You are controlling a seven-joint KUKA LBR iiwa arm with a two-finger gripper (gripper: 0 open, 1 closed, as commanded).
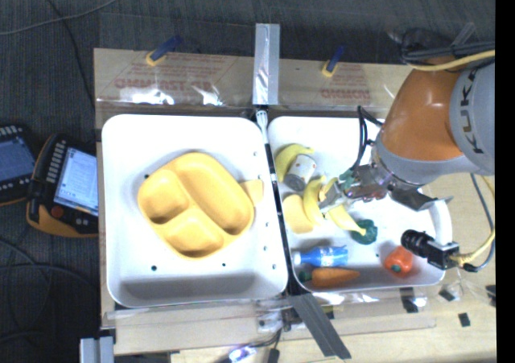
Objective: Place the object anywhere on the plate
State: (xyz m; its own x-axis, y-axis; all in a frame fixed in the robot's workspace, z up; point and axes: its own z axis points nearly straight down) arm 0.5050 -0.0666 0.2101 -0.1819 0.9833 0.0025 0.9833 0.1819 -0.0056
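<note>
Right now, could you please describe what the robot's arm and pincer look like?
The arm is grey with a broad orange band above the wrist and dark lettering on its casing. Dark and yellow cables trail alongside it. The pincer is small and metallic, with greenish parts near the fingers.

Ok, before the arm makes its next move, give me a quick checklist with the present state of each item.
1. Plate in place: the yellow plate lies flat in the left bin. Ok.
2. Plate free to receive: its three sections look bare. Ok.
3. Gripper position: the gripper is low in the right bin, over the banana. Ok.
4. Grasp secured: nothing clearly seen between its tips. Cannot tell.
5. Crowding: a second banana, bottle, carrot and small orange fruit lie close by. Not ok.
6. Path to the plate: it must clear the divider between the bins. Cannot tell.
</note>
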